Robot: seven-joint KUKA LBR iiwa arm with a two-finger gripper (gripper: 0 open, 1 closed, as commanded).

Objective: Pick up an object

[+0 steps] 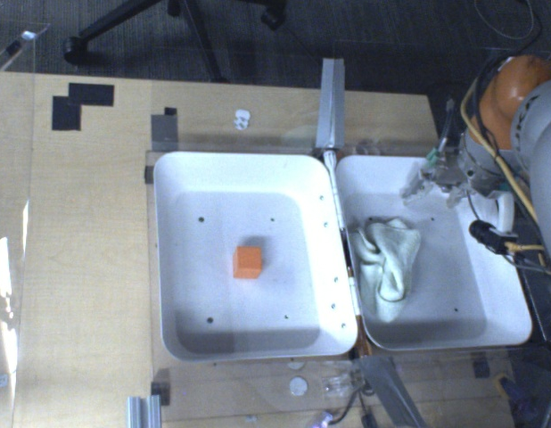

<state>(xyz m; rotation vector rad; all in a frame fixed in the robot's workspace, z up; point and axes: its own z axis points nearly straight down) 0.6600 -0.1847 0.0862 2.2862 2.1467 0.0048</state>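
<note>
An orange cube (248, 262) rests near the middle of the left bin (182, 239). A crumpled pale cloth (387, 257) lies against the left wall of the right bin (489, 319). My gripper (430, 184) hangs above the far part of the right bin, up and to the right of the cloth. Its fingers are spread apart and hold nothing. The arm with its orange band (507, 96) comes in from the right.
A metal post (330, 105) stands behind the divider between the two bins. Black cables (494, 234) run along the arm over the right bin's right side. An office chair base (177, 7) sits on the floor beyond the bench.
</note>
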